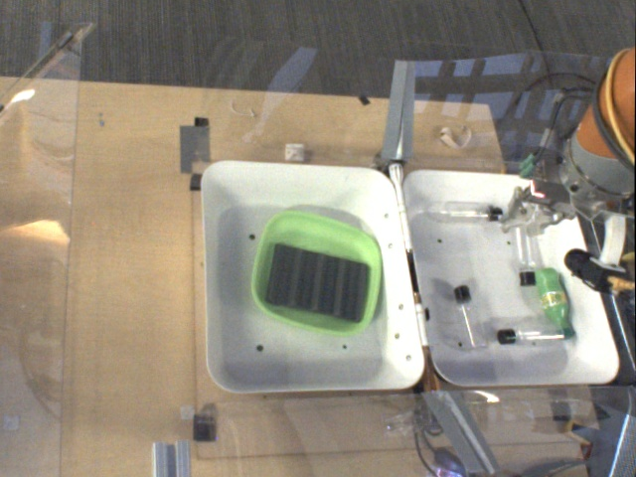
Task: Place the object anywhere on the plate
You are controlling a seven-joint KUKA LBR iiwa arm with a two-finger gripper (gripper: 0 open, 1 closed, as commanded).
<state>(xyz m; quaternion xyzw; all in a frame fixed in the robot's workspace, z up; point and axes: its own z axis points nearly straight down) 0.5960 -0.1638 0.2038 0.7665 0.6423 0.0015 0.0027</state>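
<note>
While poised with gripper (524, 213) over clear tubes (465, 210), well apart from green plate (260, 266); grasp impossible to tell; could slip off smooth plastic

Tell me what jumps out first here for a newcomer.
The green plate with its dark ribbed centre, sitting in the left bin. Next, the right bin scattered with clear tubes and a small green bottle, the arm over its far right corner.
</note>
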